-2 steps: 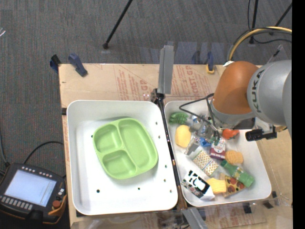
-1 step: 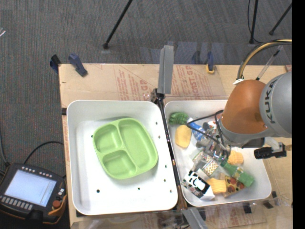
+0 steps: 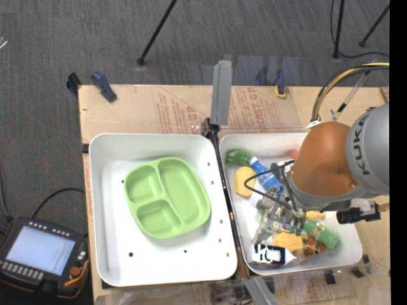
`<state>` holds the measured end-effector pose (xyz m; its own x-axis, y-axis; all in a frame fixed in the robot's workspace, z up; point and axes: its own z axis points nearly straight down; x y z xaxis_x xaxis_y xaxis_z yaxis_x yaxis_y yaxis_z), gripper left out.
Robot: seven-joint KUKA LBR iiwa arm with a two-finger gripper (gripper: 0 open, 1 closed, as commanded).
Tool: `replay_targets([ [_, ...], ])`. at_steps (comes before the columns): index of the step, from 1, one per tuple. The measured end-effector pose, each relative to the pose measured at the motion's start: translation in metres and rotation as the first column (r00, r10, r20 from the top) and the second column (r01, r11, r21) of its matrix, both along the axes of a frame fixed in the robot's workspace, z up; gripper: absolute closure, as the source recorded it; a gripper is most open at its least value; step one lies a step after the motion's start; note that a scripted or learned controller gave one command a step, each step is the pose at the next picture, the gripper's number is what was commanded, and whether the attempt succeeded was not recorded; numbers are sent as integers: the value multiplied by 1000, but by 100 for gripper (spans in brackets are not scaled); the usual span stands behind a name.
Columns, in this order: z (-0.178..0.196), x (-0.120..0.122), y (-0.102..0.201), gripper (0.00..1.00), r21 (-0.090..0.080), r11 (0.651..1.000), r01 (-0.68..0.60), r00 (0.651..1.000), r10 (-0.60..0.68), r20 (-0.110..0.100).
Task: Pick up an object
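Gripper: down low in the right bin, among the toys; finger state impossible to tell from this angle, metal parts tangled with wires and clutter.
Held object: none visible in the grip; no claim of a catch.
Step in hand: looks like the reach-and-grasp phase, tool lowered onto the pile, lift not yet made.
Just below the gripper: black-and-white piece, lying against the bin's near edge.
Right of the gripper, close by: yellow piece, then a green cylinder with small reddish-brown bits beside it; likeliest candidates, being nearest the tool.
Up and left of the gripper: pale yellow flat toy, a blue-and-white bottle shape leaning across it, a dark green toy beyond near the bin's far corner.
Directly above the gripper: orange wrist band and grey arm, hiding part of the bin.
Far left of the gripper: left bin, holding a light green divided plate, well apart from the action.
Next move, judged: close firmly on one piece, not two; rise straight up, slowly, clear of the neighbours; check for something actually between the fingers before counting it a pick.
Risk: crowded pile, easy to pinch an edge and lose it.
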<state>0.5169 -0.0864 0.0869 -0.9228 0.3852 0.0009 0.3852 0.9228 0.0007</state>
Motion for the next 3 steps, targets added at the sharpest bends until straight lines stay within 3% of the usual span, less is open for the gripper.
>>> replay_targets([
  [1, 1, 76, -2, 0, 0, 1000, 28, 1000, -28, 3],
  [2, 0, -8, -36, 0, 0, 1000, -19, 1000, 19, -1],
  [3, 0, 49, -2, 0, 0, 984, 179, 984, -179, 0],
])
